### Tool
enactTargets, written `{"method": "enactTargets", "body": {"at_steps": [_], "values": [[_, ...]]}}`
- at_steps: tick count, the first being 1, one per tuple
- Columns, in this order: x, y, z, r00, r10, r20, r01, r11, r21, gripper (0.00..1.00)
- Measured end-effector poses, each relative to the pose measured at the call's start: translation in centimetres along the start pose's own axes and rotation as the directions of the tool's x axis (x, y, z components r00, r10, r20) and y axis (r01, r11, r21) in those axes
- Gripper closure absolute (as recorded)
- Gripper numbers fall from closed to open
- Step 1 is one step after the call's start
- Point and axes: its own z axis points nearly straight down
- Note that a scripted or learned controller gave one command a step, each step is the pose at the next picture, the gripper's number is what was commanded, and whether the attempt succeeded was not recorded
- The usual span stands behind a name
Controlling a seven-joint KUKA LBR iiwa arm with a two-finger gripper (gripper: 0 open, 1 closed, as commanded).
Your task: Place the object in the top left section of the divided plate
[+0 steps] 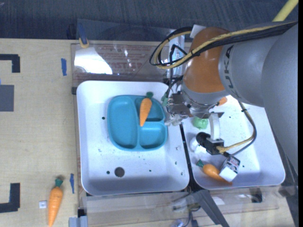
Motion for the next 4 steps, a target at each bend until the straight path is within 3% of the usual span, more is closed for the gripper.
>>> {"method": "enactTargets", "body": {"at_steps": [1, 2, 3, 4], "values": [[0.0, 5.9, -0.3, 0.996, 0.089, -0.002, -0.089, 0.996, -0.007, 1.00], [-7.6, 4.1, -2.8, 1.000, -0.004, -0.001, 0.004, 1.000, -0.007, 1.00], [-7.5, 4.4, -7.1, 0.990, 0.141, -0.003, -0.141, 0.990, -0.010, 1.00], [-10.1, 4.8, -17.2, 0.967, 0.256, -0.005, -0.256, 0.967, -0.013, 1.00]]}}
